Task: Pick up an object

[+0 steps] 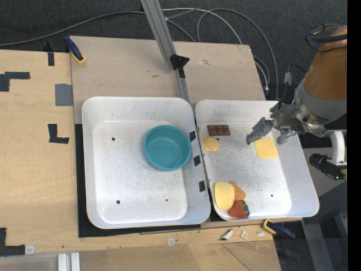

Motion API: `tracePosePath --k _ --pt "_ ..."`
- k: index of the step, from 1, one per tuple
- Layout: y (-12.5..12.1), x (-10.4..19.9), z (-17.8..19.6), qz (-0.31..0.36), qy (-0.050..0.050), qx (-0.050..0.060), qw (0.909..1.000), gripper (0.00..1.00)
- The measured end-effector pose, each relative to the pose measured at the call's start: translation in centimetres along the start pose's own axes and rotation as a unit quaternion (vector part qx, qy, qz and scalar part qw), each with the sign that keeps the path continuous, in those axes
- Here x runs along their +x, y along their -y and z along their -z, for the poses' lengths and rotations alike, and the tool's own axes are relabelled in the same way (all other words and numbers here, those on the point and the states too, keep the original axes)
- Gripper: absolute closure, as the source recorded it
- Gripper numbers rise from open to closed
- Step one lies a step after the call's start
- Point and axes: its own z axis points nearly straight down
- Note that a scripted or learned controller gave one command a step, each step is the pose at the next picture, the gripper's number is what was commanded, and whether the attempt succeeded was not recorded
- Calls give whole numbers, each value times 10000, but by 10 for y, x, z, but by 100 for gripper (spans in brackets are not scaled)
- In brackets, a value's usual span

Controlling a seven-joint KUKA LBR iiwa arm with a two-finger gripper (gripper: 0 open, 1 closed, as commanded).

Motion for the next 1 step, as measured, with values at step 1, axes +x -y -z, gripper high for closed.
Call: tracePosePath --k 1 --pt "0 0 0 -1 0 1 10000 0"
